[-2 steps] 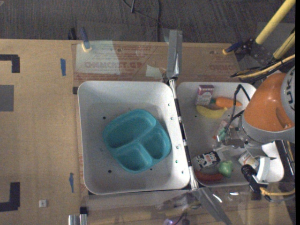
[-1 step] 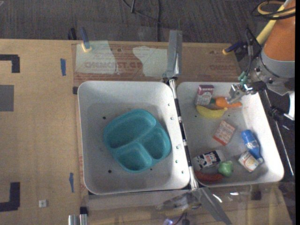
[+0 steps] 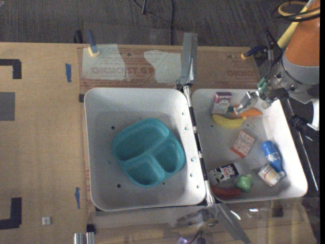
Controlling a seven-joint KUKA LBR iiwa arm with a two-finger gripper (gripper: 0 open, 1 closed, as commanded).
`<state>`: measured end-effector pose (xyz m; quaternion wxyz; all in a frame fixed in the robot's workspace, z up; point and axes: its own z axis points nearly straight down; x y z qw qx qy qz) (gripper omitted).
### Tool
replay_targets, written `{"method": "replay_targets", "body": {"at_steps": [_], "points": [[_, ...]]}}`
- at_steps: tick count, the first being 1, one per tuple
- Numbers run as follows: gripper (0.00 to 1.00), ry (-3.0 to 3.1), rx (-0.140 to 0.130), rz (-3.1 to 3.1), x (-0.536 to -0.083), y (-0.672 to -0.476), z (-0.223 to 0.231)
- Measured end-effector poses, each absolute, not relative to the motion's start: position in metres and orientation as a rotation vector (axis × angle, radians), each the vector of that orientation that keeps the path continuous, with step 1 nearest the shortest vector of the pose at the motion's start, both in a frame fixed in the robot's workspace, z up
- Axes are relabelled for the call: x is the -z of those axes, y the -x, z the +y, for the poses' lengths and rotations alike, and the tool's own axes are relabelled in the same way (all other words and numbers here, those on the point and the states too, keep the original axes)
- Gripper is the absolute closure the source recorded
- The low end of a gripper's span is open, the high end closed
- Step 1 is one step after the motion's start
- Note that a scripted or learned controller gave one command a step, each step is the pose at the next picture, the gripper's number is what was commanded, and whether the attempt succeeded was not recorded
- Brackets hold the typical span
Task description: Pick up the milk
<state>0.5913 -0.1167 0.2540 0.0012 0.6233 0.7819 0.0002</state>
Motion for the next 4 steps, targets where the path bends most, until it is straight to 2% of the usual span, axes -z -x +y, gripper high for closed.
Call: {"method": "replay_targets", "body": {"at_steps": [1, 2, 3, 4], "points": [[1.0, -1.95, -0.002, 2.455, -0.265, -0.593, -0.115], [0.0, -1.948, -0.001, 2.457, -0.265, -0.593, -0.114], [0.0, -1.633, -0.001, 2.681, -0.144, -0.547, -0.153], [0.0, -1.572, -0.001, 2.714, -0.287, -0.552, -0.191]]}}
